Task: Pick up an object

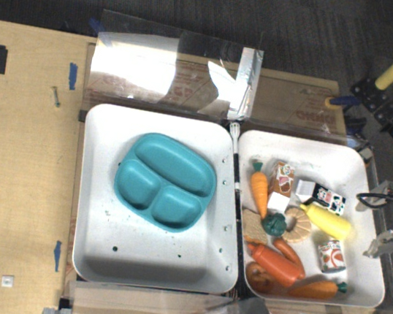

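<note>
Crowding the right-hand white bin [376, 211] at lower right of the frame, toy carrots [258, 190], a yellow bottle [328, 221] and small cartons await picking, heaped together for easy reach, while a teal divided tray [165, 180] is kept apart in the left bin [94, 195].

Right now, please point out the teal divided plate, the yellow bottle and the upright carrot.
teal divided plate [165, 179]: camera view, middle ridge.
yellow bottle [328, 221]: camera view, middle of body.
upright carrot [259, 191]: camera view, orange body.
</note>
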Available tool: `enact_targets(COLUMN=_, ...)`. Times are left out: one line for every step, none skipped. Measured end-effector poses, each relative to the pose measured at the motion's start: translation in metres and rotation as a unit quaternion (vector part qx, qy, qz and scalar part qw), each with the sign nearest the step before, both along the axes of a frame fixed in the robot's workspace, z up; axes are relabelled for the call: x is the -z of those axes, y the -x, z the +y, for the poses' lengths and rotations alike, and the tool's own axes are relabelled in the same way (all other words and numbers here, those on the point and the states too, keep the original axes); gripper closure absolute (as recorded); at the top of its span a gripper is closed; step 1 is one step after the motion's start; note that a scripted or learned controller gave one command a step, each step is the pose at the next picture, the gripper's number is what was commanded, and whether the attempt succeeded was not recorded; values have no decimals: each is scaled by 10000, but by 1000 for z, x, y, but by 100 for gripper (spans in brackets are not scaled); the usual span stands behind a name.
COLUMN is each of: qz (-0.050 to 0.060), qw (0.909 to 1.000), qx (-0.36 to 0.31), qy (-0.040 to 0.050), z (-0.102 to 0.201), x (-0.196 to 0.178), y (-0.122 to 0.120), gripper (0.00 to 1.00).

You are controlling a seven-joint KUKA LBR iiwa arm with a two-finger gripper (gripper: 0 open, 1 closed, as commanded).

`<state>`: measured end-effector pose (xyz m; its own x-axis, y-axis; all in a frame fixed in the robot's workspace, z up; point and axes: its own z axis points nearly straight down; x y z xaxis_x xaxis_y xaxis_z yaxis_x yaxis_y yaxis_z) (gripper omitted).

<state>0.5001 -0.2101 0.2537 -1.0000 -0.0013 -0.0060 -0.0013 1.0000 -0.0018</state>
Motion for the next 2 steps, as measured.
enact_targets(qz=1, qw=9998, qx=-220, qy=-6, z=4, x=153, y=0, gripper=0)
enact_targets(qz=-11, qw=9933, qx=-1159, qy=10, z=-10, x=133, y=4, gripper=0)
